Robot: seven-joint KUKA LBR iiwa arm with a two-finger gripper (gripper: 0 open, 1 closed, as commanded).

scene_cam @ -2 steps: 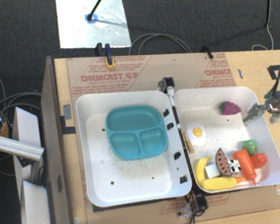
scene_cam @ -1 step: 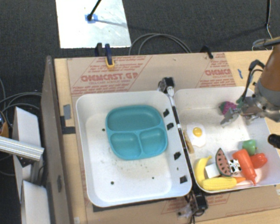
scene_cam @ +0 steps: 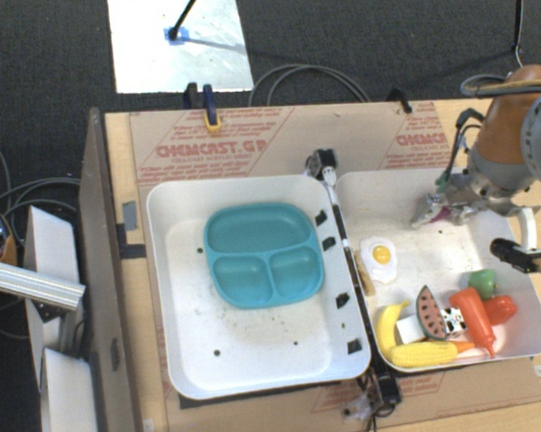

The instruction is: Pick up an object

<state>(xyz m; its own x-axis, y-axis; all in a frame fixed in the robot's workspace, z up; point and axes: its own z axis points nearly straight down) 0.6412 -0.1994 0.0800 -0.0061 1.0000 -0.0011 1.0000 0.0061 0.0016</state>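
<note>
You are looking down on a tabletop [scene_cam: 245, 133] carrying two shallow white bins side by side. The left bin [scene_cam: 188, 291] is holding a teal divided tray [scene_cam: 262, 255], lying flat near its middle. The right bin [scene_cam: 395, 196] is carrying the toy food: a fried egg [scene_cam: 379, 256] is lying near the divider, and the rest is crowding the near corner, with a yellow banana [scene_cam: 388, 322] curving beside a watermelon slice [scene_cam: 429, 312], a corn cob [scene_cam: 423, 354] lying along the near wall, an orange carrot [scene_cam: 474, 317] slanting beside a red piece [scene_cam: 502, 309], and a small green piece [scene_cam: 483, 282] just behind them. The arm [scene_cam: 516, 135] is reaching in from the right, and its pincer [scene_cam: 435, 210] is hanging low over the bare far part of the right bin, well apart from the food pile. You cannot tell whether the pincer is apart or together; nothing is showing between its tips.
</note>
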